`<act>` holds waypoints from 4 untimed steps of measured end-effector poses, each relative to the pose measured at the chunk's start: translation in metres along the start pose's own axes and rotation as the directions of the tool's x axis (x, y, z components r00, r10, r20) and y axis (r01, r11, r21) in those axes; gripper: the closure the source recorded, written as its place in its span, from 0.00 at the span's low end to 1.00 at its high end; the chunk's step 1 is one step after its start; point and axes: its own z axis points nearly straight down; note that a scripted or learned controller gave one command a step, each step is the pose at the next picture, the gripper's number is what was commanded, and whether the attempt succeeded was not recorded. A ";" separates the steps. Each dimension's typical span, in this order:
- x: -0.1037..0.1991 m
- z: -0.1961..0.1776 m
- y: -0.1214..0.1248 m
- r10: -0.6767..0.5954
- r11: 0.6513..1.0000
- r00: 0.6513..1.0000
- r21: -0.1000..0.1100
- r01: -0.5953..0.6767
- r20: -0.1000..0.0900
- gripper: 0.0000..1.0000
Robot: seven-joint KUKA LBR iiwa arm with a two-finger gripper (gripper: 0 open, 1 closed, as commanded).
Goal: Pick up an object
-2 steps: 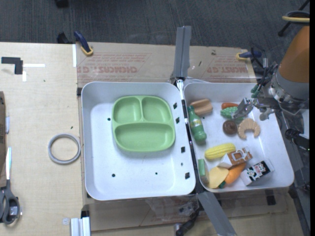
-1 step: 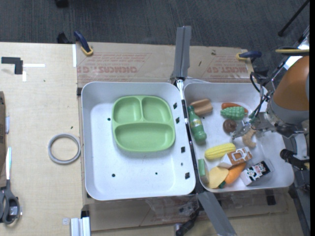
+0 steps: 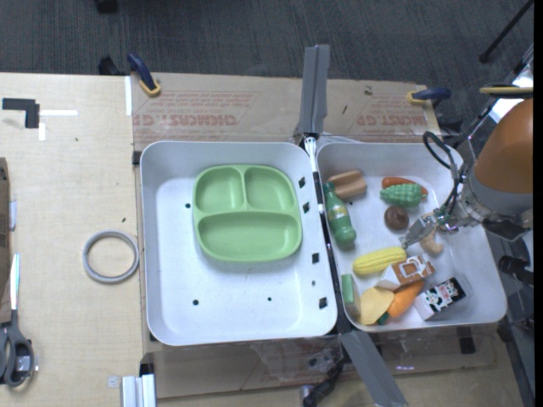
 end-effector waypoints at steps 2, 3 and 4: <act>-0.015 -0.121 0.029 0.159 0.987 0.987 0.000 -0.159 0.002 0.00; -0.032 -0.018 0.049 0.179 0.984 0.984 0.002 -0.179 -0.005 0.00; -0.023 -0.001 0.032 0.201 0.980 0.979 -0.003 -0.201 -0.009 0.00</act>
